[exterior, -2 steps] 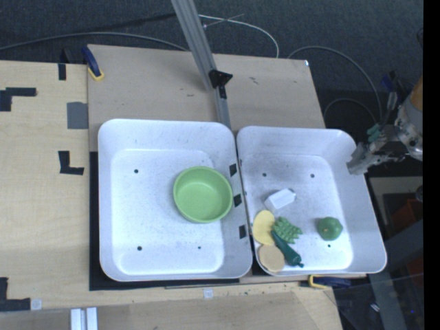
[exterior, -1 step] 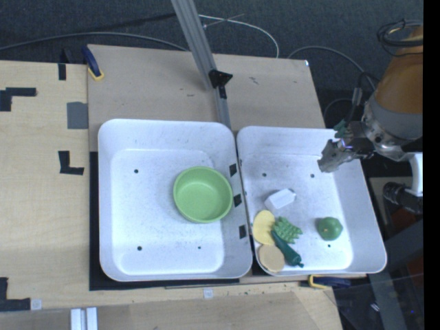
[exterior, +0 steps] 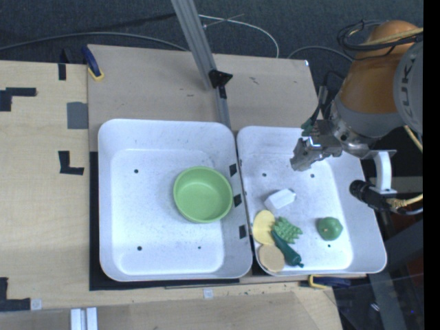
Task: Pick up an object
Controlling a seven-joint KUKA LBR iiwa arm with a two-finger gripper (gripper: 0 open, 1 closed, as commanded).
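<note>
Under the gripper (exterior: 301,159) is the right bin (exterior: 361,256), the left bin (exterior: 124,184) touches that one farther left, a grey pole (exterior: 194,36) slants above-left, and a blue clamp (exterior: 91,62) sits far left on the bench (exterior: 151,88).

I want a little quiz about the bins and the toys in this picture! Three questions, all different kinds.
1. True or false: the green bowl sits in the left bin.
2. What is nearest the white block? A) green ball B) yellow piece C) green bowl
3. Fill in: the end effector hangs over the ____ bin.

Key: 1 true; 2 B; 3 right.
</note>
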